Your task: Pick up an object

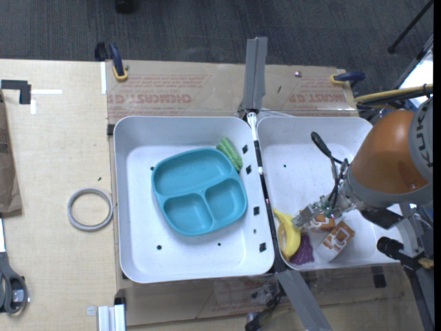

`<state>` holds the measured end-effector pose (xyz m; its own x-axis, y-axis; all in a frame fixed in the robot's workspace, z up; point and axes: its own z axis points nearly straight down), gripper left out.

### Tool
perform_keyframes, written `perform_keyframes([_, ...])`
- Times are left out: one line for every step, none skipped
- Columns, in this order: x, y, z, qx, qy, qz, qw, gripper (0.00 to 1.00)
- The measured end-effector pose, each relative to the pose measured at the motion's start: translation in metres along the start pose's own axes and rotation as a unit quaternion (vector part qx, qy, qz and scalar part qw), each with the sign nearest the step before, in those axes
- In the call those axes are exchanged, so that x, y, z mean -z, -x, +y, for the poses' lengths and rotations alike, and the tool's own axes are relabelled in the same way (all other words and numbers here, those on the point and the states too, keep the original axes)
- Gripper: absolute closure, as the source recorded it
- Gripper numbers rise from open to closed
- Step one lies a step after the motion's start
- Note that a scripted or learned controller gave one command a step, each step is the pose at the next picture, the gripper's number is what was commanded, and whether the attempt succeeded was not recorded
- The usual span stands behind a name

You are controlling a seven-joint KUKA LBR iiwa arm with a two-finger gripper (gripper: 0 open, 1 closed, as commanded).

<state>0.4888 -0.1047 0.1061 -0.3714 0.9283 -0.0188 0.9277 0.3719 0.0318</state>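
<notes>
Down in the right bin (303, 126), the gripper (318, 214) is low over a cluster of banana (288, 230), purple piece (303, 252) and small carton (337, 238), its grip impossible to judge, so closing and lifting likely comes next; farther back, cardboard (172, 92) reads a mirrored "CHEMCAS".

Pale wooden bench (55, 267) carries two shallow white plastic bins: left bin (127, 205), right bin (303, 126) touching it. Grey tape ring (90, 208) sits beside the left bin.
</notes>
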Motion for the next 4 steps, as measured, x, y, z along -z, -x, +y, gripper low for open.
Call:
perform_keyframes([0.0,-0.002,0.003,0.055,0.002,-0.001,0.9985,0.0])
perform_keyframes([0.0,-0.003,0.001,0.026,0.001,0.0,0.9997,0.0])
perform_keyframes([0.058,0.008,0.014,-0.056,-0.017,0.008,0.9982,0.0])
perform_keyframes([-0.013,0.002,-0.012,-0.002,-0.014,0.008,0.9999,0.0])
